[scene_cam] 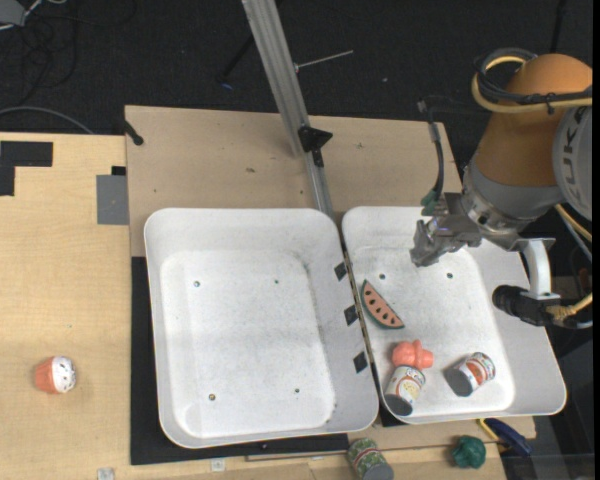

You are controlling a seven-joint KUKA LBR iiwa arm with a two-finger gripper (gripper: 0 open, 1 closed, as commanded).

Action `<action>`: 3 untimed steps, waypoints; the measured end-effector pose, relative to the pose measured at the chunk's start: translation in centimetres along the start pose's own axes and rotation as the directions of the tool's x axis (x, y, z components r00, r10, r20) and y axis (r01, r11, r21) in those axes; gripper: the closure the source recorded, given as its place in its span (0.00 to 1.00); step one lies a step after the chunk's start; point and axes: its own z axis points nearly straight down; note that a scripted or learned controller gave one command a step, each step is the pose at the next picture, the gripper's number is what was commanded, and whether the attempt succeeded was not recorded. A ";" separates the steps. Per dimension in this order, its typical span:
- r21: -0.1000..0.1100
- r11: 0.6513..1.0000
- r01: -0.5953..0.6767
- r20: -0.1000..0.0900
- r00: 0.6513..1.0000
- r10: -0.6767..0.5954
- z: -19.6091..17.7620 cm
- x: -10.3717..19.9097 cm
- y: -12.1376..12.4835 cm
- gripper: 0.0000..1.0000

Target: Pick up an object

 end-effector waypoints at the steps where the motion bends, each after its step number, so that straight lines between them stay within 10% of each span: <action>1: 0.000 1.000 0.000 -0.001 1.000 0.000 0.1 4.9 1.1 1.00; 3: 0.000 1.000 0.000 0.000 1.000 0.000 2.6 14.9 5.9 1.00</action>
